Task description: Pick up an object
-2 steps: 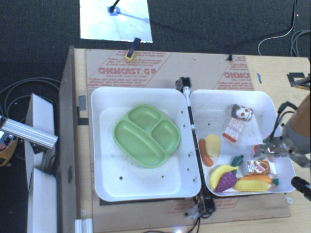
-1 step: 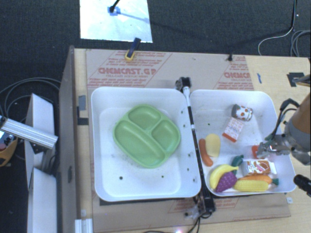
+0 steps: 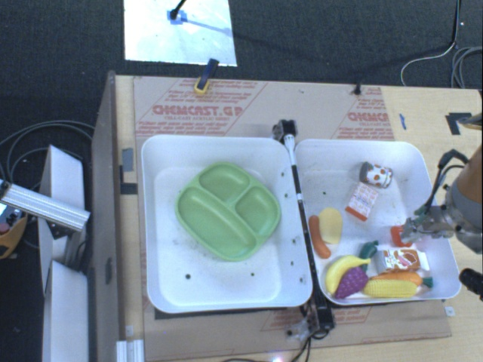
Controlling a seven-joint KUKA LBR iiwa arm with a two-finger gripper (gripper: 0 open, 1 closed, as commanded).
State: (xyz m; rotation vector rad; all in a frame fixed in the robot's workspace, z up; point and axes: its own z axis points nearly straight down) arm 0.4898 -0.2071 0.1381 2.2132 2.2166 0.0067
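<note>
Claw (image 3: 417, 230) hangs low at the right edge of the right bin (image 3: 411, 155), its grey metal tip sitting just above a small orange-red piece (image 3: 397, 236). How far apart it stands, I cannot tell; the tip is a blur from up here, and whether it touches the piece I cannot tell either. Nothing shows gripped.

Along the near edge of that bin the toys crowd together: a banana (image 3: 341, 267) touching purple grapes (image 3: 351, 282), a corn cob (image 3: 392, 286) beside them, and a small juice carton (image 3: 401, 260) just behind the corn. A green bit (image 3: 367, 249) lies by the banana. Against the bin's left wall sits a yellow slice (image 3: 330, 225) with an orange sausage (image 3: 319, 242) beside it. Towards the far edge, a small can (image 3: 376, 174) and a red-and-white packet (image 3: 362, 201).

Over in the left bin (image 3: 166, 157), a green divided plate (image 3: 228, 211) lies flat in the middle.
</note>
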